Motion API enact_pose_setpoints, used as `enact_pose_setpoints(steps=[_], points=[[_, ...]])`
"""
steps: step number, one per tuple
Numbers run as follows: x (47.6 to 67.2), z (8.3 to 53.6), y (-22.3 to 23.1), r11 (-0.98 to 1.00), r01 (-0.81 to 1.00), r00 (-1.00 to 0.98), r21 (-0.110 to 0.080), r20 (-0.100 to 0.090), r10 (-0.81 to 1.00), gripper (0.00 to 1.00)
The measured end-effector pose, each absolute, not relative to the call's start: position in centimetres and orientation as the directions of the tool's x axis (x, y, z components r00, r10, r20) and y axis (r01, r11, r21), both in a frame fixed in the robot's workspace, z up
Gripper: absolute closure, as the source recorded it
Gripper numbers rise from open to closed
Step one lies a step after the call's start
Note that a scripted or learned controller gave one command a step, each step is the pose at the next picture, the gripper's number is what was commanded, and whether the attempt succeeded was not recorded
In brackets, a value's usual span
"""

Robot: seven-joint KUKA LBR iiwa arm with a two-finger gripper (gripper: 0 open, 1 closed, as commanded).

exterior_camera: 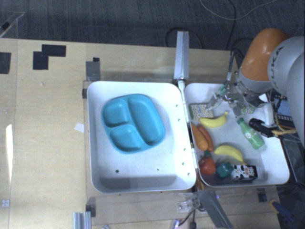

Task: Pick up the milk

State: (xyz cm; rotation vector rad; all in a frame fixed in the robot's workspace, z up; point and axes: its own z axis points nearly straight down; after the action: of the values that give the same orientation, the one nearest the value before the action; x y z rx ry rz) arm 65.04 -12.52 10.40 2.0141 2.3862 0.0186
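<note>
I see the milk [245, 172] lying flat along the right bin's [281, 178] front edge; pincer [232, 100] state: can't tell.

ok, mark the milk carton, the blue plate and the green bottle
milk carton [245, 172], camera view, middle of its printed side.
blue plate [133, 122], camera view, ridge where its compartments meet.
green bottle [250, 135], camera view, middle of its body.

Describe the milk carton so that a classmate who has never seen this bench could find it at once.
Look in the right bin, along its near edge. The milk lies there on its side, right of the dark green item and below a banana. It alone is boxy, patterned black and white.
</note>
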Motion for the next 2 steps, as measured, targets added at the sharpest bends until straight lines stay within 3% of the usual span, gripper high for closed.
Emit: enact_pose_setpoints(steps=[1,2], points=[[67.46,9.73,-18.58,0.395,0.919,-0.395,0.006,0.020,0.918,0.00],[67.54,9.59,-18.95,0.319,0.948,-0.319,0.007,0.021,0.948,0.00]])
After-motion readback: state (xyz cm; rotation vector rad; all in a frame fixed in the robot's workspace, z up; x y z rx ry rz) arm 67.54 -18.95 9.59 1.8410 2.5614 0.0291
